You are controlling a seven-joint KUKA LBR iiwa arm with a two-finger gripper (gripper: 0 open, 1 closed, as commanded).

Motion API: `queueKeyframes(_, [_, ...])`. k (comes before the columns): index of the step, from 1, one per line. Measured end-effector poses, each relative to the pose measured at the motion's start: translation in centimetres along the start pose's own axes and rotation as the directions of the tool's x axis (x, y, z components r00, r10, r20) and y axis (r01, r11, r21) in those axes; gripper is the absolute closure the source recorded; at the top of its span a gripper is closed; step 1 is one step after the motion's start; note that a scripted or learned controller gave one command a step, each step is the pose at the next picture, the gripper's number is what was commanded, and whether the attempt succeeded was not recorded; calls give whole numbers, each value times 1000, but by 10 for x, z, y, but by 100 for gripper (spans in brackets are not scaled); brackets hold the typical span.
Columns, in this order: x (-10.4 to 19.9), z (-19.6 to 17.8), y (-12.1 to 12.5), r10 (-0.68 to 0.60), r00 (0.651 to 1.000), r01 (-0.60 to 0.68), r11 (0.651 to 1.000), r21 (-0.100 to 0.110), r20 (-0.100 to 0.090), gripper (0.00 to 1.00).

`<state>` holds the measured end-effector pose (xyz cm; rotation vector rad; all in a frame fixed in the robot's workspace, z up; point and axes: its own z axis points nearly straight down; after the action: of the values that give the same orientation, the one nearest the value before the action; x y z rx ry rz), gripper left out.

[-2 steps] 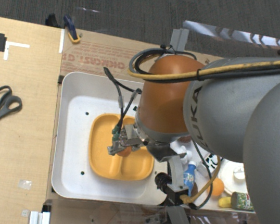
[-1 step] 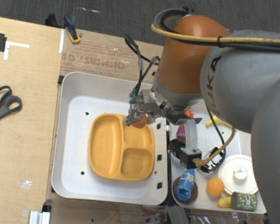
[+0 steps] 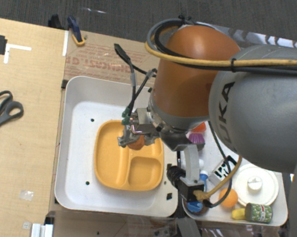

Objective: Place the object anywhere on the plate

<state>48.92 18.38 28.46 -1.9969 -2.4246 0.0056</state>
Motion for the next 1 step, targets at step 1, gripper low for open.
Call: queueKeyframes(1, [0, 0, 0, 0, 1000, 0, 1000, 0, 0, 0])
